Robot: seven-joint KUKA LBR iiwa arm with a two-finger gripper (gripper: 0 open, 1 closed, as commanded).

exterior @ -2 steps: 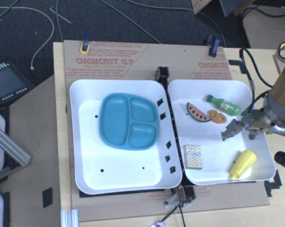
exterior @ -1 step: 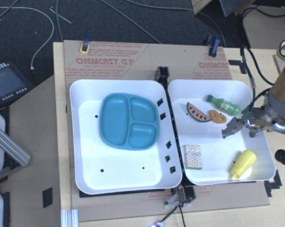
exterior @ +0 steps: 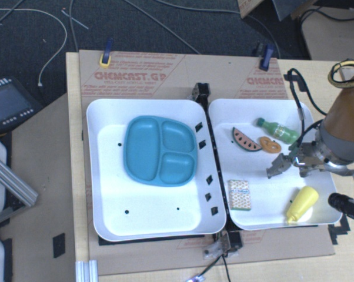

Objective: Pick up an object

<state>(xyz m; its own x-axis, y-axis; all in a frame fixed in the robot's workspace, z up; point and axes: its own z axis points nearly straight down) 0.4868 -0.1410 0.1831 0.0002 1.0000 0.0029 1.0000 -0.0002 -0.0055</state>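
Observation:
The right bin [exterior: 318, 216] holds a watermelon slice [exterior: 246, 140], a green bottle [exterior: 278, 130], a small orange ring-shaped piece [exterior: 271, 145], a patterned white packet [exterior: 240, 194] and a yellow squeeze bottle [exterior: 301, 204]. My gripper [exterior: 283, 165] hangs over the middle right of this bin, below the orange piece and above the yellow bottle. I see nothing held in it. The arm's orange band rises at the right edge of the view. In the left bin [exterior: 106, 198] lies a blue divided plate [exterior: 160, 150].
Black clips run down the divider [exterior: 210, 157] between the two bins. A black cable [exterior: 299, 101] loops over the right bin's far right corner. Blue clamps [exterior: 106, 55] hold the cardboard at the back. The bench edge lies just right of the bin.

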